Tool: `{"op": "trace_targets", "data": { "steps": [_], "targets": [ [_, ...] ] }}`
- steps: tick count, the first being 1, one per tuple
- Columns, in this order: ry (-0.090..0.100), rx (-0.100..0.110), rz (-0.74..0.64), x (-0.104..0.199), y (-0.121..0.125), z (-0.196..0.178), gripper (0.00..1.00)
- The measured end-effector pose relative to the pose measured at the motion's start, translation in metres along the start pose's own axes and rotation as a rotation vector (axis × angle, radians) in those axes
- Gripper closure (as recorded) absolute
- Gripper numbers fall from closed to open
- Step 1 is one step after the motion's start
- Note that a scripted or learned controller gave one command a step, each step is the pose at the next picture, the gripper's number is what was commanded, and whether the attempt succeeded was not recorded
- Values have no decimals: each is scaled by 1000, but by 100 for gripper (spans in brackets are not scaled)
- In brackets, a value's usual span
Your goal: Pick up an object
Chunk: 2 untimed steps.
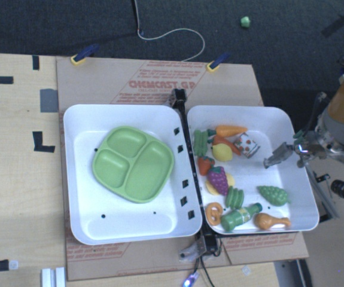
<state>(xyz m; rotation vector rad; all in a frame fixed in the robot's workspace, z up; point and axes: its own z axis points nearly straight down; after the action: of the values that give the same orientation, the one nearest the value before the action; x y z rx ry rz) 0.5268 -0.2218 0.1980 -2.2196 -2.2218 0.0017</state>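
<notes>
The pincer (274, 158) reaches in from the right edge of the frame and hangs over the right part of the right bin (279, 117), above bare white floor; I cannot tell from this slant how it stands, and I see nothing held in it. My read is that it sits here because this patch is open, giving room to come down without knocking the pile. The things I might lift lie mostly along the bin's left wall and bottom edge: a carrot (230, 130) and a small white carton (245, 145) toward the top, a yellow lemon (222, 153) just below them, a purple grape bunch (217, 179) under that, then a green bottle (240, 216), a pretzel (214, 212) and a drumstick (271, 222) near the lower rim. A green leafy piece (273, 195) lies apart from the heap, below the pincer, and I judge it the easiest target since nothing crowds it. The carton is also near, to the pincer's left. The left bin (76, 172) holds a green divided plate (134, 164), well away from the arm. Both bins rest on a cardboard sheet (160, 79) on the table (16, 160). No pick has begun, as far as I can judge.
</notes>
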Motion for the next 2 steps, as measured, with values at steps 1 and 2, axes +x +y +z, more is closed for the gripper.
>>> {"op": "trace_targets", "data": {
  "steps": [1,2],
  "targets": [
    [0,-9,-5,54,-44,-127,0],
    [-1,0,-2,52,-43,-130,100]
  ]
}}
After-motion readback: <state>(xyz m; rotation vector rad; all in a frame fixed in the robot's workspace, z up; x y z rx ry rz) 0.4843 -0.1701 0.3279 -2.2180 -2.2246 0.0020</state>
